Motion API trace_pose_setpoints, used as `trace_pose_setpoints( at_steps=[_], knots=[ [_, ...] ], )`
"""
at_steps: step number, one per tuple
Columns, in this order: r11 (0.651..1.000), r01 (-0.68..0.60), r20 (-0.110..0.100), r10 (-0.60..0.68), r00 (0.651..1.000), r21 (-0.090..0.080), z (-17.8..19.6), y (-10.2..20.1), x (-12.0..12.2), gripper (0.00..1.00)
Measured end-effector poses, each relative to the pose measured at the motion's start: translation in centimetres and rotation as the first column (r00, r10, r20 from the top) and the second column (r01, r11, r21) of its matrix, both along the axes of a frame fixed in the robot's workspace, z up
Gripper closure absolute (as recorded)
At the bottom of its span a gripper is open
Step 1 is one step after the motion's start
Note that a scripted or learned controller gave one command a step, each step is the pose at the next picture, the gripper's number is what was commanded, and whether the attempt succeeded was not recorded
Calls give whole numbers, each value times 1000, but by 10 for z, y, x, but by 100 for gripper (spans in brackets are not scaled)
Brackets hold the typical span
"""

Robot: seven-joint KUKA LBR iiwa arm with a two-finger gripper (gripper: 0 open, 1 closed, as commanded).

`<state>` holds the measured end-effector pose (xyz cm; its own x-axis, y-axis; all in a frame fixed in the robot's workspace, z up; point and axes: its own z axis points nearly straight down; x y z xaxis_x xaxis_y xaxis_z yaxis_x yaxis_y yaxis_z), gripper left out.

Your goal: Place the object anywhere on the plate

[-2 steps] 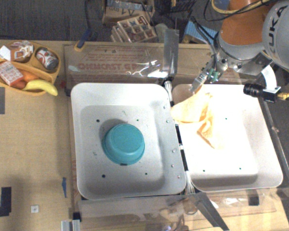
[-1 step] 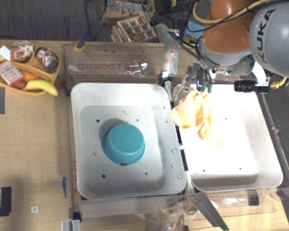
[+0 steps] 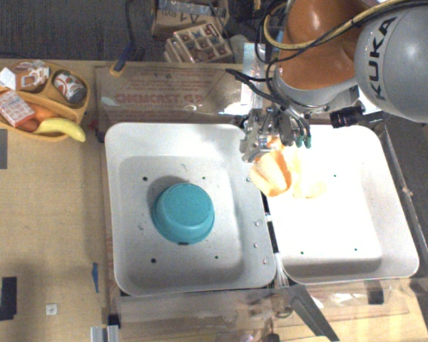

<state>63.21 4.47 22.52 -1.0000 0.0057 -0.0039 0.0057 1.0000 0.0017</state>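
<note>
Object: orange-yellow piece (image 3: pixel 273 171) hanging over the seam between the bins, just under my gripper (image 3: pixel 274 140).
Fingers: seemingly closed on its top.
Plate: teal plate (image 3: pixel 184 212), left bin (image 3: pixel 128 155).
Advice: I'd carry left, lower centrally, then release.

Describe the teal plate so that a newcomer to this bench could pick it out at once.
Start with the two shallow white bins side by side and take the left bin. The teal plate sits near its middle, round and bowl-like. Nothing else in that bin shares its colour; the pale orange object hangs over the seam between the bins under the tool.
</note>
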Motion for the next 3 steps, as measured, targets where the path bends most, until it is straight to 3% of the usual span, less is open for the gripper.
trace_pose_setpoints(
  at_steps=[2,3],
  knots=[
    [1000,-5,3,5,1000,1,-2,103,-14,100],
    [1000,-5,3,5,1000,1,-2,102,-13,0]
  ],
)
